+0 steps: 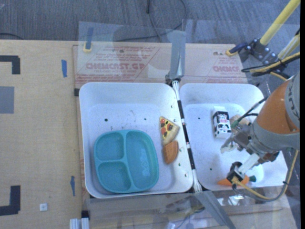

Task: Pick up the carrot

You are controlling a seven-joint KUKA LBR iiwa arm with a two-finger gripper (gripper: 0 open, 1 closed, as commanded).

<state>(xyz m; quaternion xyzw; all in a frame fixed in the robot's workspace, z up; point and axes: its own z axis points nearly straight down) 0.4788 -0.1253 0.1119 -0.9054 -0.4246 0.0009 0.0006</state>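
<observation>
The carrot [228, 181] lies against the lower wall of the right bin [205, 97], low and right in the frame. The hand [237, 143] hangs just up-frame of it; I cannot tell whether it is spread or pressed together. A black-and-white carton [220, 123] sits nearby. The left bin [95, 97] holds a teal plate [125, 161] and a pizza slice [167, 129].

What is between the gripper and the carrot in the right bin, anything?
Nothing visible stands between them. The carrot lies by the near wall of the right bin, just below the gripper in the camera view. The black-and-white carton sits on the gripper's far side, out of the way.
</observation>
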